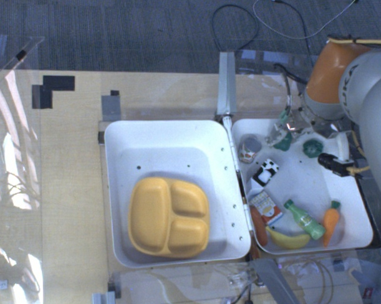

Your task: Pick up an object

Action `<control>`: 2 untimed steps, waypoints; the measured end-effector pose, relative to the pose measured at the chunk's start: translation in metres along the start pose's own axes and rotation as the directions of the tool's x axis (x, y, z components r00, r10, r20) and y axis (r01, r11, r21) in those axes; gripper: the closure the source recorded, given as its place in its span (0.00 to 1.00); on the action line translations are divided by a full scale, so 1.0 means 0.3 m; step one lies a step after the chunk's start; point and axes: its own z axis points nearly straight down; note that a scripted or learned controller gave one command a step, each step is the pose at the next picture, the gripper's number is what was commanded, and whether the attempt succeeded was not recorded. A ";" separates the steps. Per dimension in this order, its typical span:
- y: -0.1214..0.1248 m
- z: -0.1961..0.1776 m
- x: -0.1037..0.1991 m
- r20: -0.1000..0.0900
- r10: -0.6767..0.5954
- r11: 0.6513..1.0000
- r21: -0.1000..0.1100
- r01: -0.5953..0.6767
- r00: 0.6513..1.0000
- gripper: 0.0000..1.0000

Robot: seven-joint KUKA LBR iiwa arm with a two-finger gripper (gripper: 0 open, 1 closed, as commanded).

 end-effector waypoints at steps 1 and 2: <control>0.022 -0.447 0.178 -0.005 0.004 1.000 0.009 -0.004 1.000 1.00; 0.040 -0.656 0.283 -0.005 -0.018 1.000 0.009 0.019 1.000 1.00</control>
